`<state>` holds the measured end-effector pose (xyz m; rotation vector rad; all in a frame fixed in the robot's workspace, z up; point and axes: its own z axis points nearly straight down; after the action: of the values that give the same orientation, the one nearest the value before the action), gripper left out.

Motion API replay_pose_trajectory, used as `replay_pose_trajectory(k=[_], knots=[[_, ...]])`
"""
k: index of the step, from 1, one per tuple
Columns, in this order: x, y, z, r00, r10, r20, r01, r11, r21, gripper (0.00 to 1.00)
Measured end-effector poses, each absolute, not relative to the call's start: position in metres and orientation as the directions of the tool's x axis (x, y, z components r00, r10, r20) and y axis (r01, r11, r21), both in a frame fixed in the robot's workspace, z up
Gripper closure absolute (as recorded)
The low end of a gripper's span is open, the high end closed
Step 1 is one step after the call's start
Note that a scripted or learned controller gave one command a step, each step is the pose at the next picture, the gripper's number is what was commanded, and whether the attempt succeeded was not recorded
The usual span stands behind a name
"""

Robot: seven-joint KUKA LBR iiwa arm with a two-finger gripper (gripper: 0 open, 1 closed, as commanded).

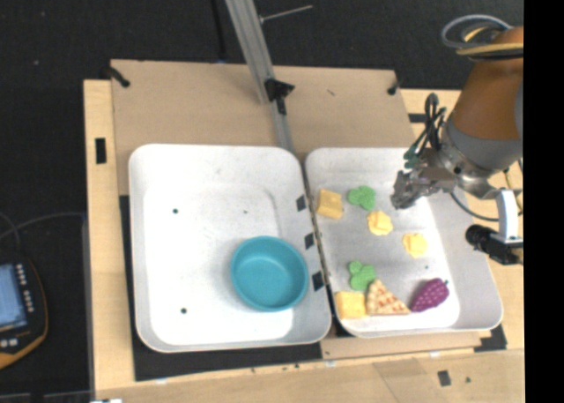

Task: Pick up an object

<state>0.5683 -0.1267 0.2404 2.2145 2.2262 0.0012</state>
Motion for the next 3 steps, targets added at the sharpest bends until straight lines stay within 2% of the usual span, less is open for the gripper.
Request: replay_pose_trajectory(k=[2, 3], knots=[[0.543, -0.027, 0.259, -0.008, 1.0, 0.002, 1.0, 0.008, 0.002, 1.0], [0.527, 0.026, 0.243, -0.007, 1.0, 0.001, 1.0, 0.007, 0.0, 1.0]])
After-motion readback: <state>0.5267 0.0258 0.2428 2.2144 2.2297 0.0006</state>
